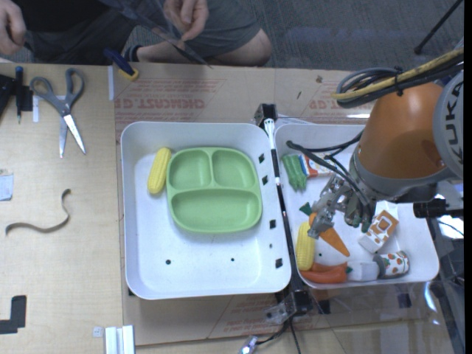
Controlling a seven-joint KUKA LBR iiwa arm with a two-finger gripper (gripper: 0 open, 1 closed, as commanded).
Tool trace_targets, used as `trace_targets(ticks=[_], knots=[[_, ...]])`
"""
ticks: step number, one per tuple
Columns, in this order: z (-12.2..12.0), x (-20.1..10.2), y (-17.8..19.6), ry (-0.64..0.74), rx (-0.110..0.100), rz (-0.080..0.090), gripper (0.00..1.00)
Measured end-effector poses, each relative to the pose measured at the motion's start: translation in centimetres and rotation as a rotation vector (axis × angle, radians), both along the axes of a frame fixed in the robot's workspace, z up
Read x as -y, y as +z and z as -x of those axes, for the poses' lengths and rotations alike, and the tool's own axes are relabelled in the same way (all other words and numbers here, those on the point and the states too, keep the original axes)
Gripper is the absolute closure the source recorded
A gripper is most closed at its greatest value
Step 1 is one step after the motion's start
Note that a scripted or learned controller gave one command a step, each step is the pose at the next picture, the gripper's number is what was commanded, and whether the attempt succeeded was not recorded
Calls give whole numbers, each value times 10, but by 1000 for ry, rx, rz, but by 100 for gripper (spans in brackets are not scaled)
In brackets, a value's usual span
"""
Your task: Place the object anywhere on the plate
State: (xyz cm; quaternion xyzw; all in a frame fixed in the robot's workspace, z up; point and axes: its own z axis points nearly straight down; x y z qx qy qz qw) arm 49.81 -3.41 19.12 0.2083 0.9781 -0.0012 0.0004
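R bin [413, 275], near edge: red pepper [324, 274], white/patterned toy [391, 264], 1 corn cob [304, 246] upright by the divider. Above those: carrot [333, 239], small carton [380, 228]. Gripper [330, 216] sits right over the carrot's top end, tips touching it; can't tell if it's clamped or loose, too cluttered. Far corner: green pea pod [295, 172].

L bin [199, 279]: 1 green 3-compartment plate [214, 189], nothing on it; 2nd corn cob [158, 170] lies just beside plate's left rim.

Bench beyond, far left: 1 pr scissors [65, 103].
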Motion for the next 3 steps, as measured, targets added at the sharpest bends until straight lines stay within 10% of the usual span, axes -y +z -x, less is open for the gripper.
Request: trace_targets(ticks=[1,2,3], knots=[[-25,-58,52,-100,1,-1,100],[-90,-116,-1,-470,1,1,100],[-90,-116,0,-470,1,1,0]])
